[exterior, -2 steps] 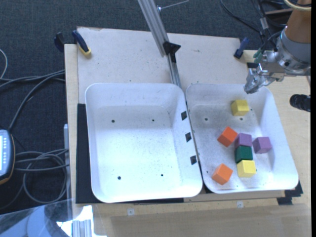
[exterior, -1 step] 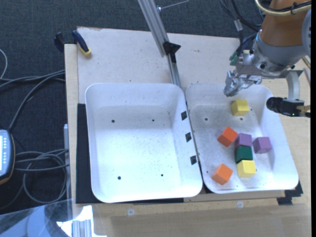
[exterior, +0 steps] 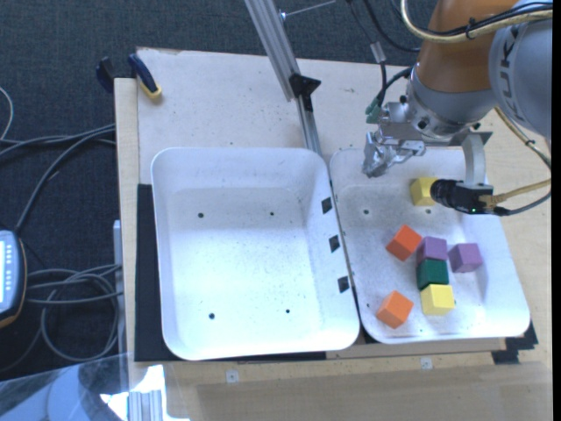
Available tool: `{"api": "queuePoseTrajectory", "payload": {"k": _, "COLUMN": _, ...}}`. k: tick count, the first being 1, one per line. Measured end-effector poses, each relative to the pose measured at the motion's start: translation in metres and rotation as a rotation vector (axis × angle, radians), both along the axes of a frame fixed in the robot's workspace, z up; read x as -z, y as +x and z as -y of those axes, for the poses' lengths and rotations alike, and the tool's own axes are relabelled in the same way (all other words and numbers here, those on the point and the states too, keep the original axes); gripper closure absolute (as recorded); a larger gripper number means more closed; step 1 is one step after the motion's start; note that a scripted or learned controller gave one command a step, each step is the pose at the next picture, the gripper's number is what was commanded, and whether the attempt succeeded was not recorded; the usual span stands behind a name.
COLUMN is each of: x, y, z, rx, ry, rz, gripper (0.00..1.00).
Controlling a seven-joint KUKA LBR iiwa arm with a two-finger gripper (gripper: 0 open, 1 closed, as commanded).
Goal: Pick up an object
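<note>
Yellow block (exterior: 422, 191) | just right of tool (exterior: 377, 163) | tool grip: cannot tell

**Grey arm, orange band**

The arm (exterior: 491, 51) is rounded and grey, with a glossy orange band (exterior: 473, 7) above the wrist. Yellow and black cables (exterior: 438, 29) loop across it. Its wrist ends in a small metallic gripper (exterior: 379, 160) of bare silver parts.

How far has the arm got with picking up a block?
Nothing looks done yet: the small coloured wooden blocks all lie in the shallow white right-hand bin. In hand: the two-finger gripper hangs over that bin's far left corner, apart from the blocks. Left: reach a block, grasp it and lift it.
</note>
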State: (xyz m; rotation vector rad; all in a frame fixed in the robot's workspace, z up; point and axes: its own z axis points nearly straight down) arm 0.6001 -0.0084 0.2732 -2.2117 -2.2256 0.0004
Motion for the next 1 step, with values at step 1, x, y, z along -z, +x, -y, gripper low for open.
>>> {"api": "queuePoseTrajectory", "payload": {"k": 1, "x": 0.0113, "y": 0.0096, "z": -0.0477, "rx": 0.0, "ry": -0.001, "rz": 0.002, "gripper": 1.0}}
